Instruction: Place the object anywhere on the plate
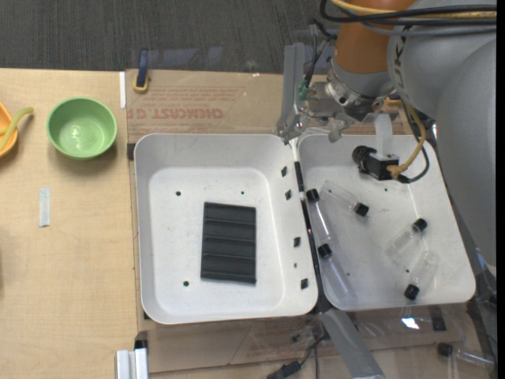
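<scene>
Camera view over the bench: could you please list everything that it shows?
left bin: one, white, on the cardboard
right bin: one, white, beside the left bin
plate: one, black, ribbed, in the left bin
tubes: about five, clear with black caps, in the right bin
bowl: one, green, on the bench left of the bins
cardboard: one sheet, brown, under the bins
arm: one, grey with orange band, from the right
hand: one, grey, over the right bin's far left corner

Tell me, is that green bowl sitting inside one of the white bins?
No, the green bowl stands on the wooden bench, outside and left of the left bin.
</scene>
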